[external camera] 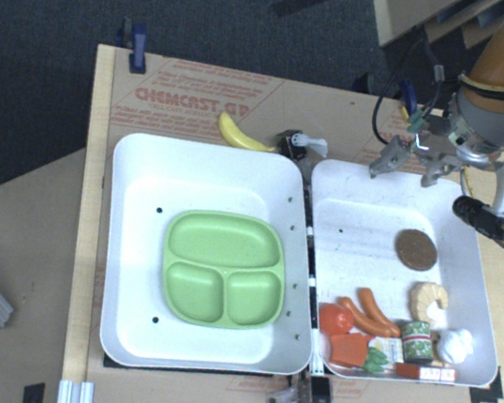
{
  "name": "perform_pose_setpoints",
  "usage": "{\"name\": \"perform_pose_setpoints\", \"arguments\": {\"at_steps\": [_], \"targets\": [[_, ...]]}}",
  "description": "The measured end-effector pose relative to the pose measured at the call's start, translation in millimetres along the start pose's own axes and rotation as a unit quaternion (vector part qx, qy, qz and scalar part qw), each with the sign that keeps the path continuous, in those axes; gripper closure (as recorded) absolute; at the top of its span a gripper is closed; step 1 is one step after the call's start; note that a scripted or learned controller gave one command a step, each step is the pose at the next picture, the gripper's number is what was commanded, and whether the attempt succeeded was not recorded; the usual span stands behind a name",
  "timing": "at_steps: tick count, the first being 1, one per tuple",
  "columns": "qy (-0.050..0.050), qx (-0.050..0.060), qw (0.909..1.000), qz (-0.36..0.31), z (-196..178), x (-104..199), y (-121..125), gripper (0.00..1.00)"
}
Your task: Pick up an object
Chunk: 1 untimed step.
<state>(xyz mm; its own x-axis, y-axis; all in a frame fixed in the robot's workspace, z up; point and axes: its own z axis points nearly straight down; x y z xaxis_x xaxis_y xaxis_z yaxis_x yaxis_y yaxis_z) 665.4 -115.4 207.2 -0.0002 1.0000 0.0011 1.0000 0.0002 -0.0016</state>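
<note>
The grey two-finger gripper [411, 166] hangs over the far edge of the right shallow white bin [365, 209], its fingers [389, 161] spread apart with nothing between them. The pickable things lie toward that bin's near end: a flat round brown cookie [415, 249] nearest the claw, then a pale bread roll [429, 301], two orange sausages [375, 311], a red pepper piece [335, 317], a small green-labelled can [417, 341] and a white lump [454, 346] (what it is I cannot tell). The left shallow white bin [134, 225] holds a green three-compartment plastic tray [222, 269]. A yellow banana [241, 134] lies on the bench behind it.
</note>
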Motion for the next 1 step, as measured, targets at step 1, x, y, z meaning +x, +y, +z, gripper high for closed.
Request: {"name": "perform_pose_setpoints", "arguments": {"at_steps": [1], "targets": [[-0.001, 0.002, 1.0, 0.004, 22.6, -66.9, -47.9, 0.0]]}}
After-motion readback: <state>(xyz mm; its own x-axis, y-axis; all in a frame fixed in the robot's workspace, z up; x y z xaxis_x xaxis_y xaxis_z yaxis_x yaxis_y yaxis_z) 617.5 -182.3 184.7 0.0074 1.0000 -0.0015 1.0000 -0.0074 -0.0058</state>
